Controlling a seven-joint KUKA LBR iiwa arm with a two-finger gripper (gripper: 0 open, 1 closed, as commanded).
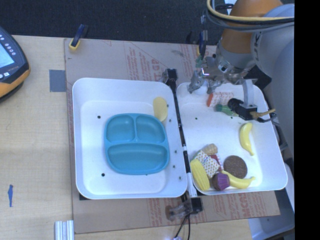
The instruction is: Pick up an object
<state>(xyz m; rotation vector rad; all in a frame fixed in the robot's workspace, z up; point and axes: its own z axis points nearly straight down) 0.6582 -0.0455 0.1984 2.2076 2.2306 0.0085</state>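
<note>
My gripper [201, 85] hangs over the far edge of the right bin [265, 129], its fingers apart with nothing between them. Just right of it and nearer lies a small orange carrot [211, 100] with a green top. Further forward in this bin are a yellow banana [246, 138], a brown round cookie [235, 166], a second banana [241, 182], a purple piece [221, 182], a corn cob [199, 175] and a waffle cone [210, 149]. The left bin [85, 134] holds a blue divided plate [136, 144] and a pale yellow fruit [160, 108].
The two bins meet along a ridge [177, 129] with a black clip at its far end. An orange and grey device [10, 59] sits at the bench's far left. A blue and yellow clamp [76, 38] lies beyond the left bin.
</note>
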